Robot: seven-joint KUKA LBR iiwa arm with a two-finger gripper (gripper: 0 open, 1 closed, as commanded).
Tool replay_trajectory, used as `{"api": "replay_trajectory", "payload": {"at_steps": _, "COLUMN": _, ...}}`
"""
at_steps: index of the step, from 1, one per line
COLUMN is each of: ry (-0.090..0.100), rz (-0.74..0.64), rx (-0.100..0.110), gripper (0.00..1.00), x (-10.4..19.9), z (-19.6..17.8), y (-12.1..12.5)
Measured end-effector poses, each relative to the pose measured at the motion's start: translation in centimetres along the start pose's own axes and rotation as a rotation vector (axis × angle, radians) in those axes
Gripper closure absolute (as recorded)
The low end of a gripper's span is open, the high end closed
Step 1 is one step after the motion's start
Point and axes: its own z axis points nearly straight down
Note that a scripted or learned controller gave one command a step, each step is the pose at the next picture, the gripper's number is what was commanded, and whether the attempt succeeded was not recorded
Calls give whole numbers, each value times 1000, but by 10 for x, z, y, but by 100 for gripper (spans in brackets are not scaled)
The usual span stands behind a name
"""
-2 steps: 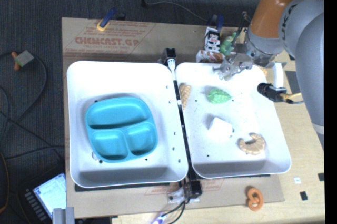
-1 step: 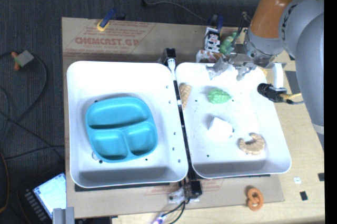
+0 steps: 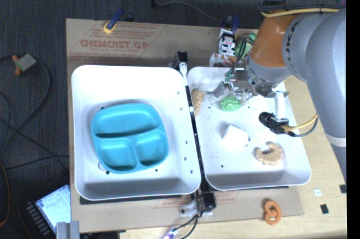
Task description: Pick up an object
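Robot lab: industrial arm (image 3: 315, 41) over white bins (image 3: 84, 176) on board-topped bench (image 3: 129, 41), cables (image 3: 22, 120) across carpet.

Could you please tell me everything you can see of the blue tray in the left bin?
The blue tray is a light-blue, plastic-looking dish with rounded corners and three compartments: one long one at the far side, two smaller ones nearer the camera. It lies flat, right way up and slightly turned, on the floor of the left bin, with nothing in it.

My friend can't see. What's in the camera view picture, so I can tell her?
A grey robot arm's hand hangs over a small green object in the right white bin, near a tan croissant-shaped toy and a white block. The left white bin holds a blue divided plastic tray.
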Motion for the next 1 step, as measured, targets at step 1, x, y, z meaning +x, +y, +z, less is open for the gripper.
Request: {"api": "replay_trajectory", "payload": {"at_steps": 1, "ry": -1, "rz": 0, "rx": -4, "gripper": 100, "x": -1, "z": -12, "y": 1}}
